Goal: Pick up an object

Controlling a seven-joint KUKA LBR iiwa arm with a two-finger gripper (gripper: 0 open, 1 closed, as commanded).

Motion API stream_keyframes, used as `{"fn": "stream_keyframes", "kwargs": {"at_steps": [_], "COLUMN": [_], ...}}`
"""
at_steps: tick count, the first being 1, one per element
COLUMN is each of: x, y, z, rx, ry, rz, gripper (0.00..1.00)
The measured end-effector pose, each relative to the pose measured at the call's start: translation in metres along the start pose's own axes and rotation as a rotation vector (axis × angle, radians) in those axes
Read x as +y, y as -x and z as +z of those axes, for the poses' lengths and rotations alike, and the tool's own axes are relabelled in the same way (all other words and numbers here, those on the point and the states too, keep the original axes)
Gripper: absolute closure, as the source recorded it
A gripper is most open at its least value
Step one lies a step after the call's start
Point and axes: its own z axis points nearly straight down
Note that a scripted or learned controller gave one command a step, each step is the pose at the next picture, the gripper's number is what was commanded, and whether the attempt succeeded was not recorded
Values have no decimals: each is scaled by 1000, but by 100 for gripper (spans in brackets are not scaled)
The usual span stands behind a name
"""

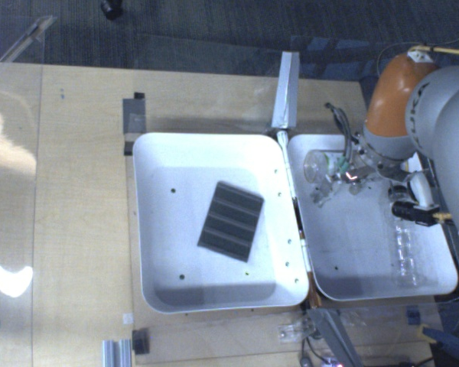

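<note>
End effector [338, 173] low over rear of right white bin [367, 270], beside clear plastic cup [318, 165]; grip state unclear. Dark ribbed rectangular slab [230, 221] flat in left white bin [161, 205].

Lighting even and fairly bright over the bench [69, 228]; cool cast on the dark floor at the top. Two white bins: left bin [157, 174] near overexposed on its floor, with a soft grey shadow along its near wall; right bin [367, 274] greyer, shaded under the arm [436, 105]. Pale reflected patches at far left suggest a clear sheet [11, 151] catching light; a violet glint at the upper left edge. Focus soft overall; fine detail smeared; the dark ridged pad [231, 221] reads with clean edges; clear items in the right bin barely resolve.
</note>
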Motion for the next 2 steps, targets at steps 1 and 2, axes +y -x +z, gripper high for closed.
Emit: {"fn": "stream_keyframes", "kwargs": {"at_steps": [1,2], "x": [1,2], "y": [0,-2], "z": [0,0], "rx": [6,0], "ry": [4,3], "rz": [42,45], "gripper": [0,0]}}
